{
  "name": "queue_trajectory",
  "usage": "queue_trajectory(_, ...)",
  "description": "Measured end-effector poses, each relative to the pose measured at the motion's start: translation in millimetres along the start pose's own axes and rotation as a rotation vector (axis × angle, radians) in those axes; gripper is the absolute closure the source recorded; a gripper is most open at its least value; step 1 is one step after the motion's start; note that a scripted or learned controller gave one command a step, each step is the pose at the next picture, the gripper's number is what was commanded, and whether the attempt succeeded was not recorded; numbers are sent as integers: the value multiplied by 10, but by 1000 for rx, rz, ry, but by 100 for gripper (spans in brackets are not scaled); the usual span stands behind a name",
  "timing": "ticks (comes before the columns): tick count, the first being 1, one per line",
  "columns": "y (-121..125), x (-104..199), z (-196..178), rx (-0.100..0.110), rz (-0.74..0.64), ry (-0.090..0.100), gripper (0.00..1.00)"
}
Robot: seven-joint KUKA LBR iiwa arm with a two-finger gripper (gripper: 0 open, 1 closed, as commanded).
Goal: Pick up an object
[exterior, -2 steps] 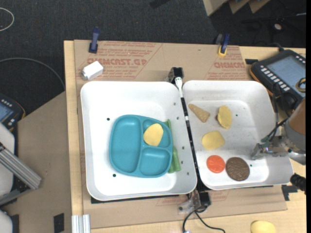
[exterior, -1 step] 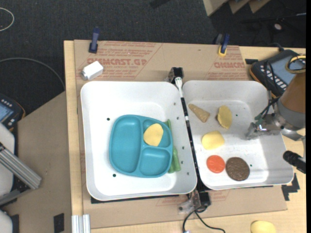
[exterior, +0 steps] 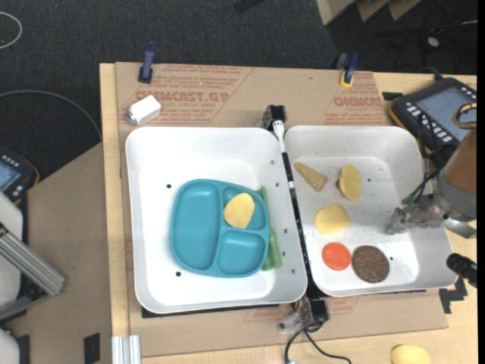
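Currently my gripper (exterior: pixel 402 222) sits low in the right bin (exterior: pixel 394 144), finger state I cannot tell, near the brown disc (exterior: pixel 370 264) — likely light, rigid, flat — best pinched across its edges.

Blue clamp (exterior: pixel 147 61) and yellow clamp (exterior: pixel 348 68) on cardboard sheet's (exterior: pixel 227 89) far edge; small white block (exterior: pixel 144 110) near left corner

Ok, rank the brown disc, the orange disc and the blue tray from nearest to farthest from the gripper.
From the gripper, at the right bin's right side:
1. Brown disc, just below-left of it in the same bin.
2. Orange disc, further left beside the brown one.
3. Blue tray, over in the left bin.
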State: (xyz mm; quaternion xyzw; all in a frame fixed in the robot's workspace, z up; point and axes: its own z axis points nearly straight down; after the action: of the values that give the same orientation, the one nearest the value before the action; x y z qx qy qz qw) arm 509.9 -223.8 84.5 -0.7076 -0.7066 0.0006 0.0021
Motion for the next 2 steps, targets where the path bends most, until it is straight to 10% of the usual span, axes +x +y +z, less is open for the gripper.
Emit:
queue_trajectory(1, -274, 0, 1, 0, 0, 0, 100)
queue_trajectory(2, 23, 3, -3, -7, -3, -4, 100)
